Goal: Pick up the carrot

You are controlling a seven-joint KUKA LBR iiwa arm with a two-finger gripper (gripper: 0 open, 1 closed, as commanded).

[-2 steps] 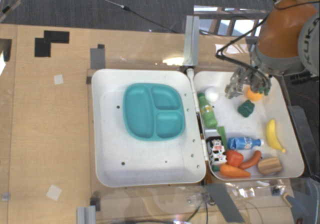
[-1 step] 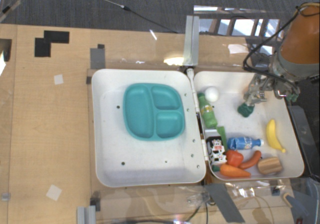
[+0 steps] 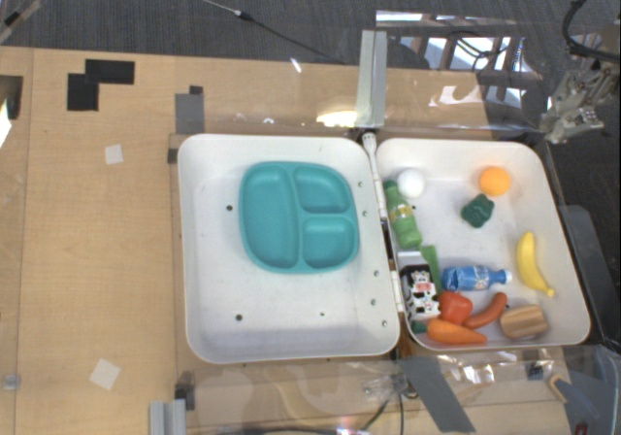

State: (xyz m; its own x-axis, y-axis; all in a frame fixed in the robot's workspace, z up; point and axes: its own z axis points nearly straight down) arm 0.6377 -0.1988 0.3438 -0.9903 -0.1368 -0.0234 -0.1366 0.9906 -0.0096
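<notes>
Pale wooden bench (image 3: 87, 258), dark carpet beyond along the top of the frame. Carries two shallow white bins side by side.

Carrot (image 3: 454, 332): bright orange, smooth, tapered, lying flat with the thin end toward the right. Sits in the lower left corner of the right bin (image 3: 543, 181), close against the bottom wall. Untouched by anything metal.

Just above it, touching or nearly so, a red pepper (image 3: 454, 307) and a black-and-white cow toy (image 3: 419, 291). To its right a red sausage (image 3: 486, 310), slanted, then a wooden cylinder (image 3: 523, 322). Higher up: blue bottle (image 3: 473, 278), yellow banana (image 3: 531, 263), dark green piece (image 3: 476, 212), orange ball (image 3: 495, 181), white ball (image 3: 410, 183), green bottle (image 3: 399, 217) along the left wall.

Left bin (image 3: 209, 317): holds a teal divided plate (image 3: 299, 216).

Arm's tip (image 3: 574, 105) at the upper right of the frame, outside the right bin's corner, well apart from the carrot. Jaws spread or pressed together: cannot tell.
</notes>
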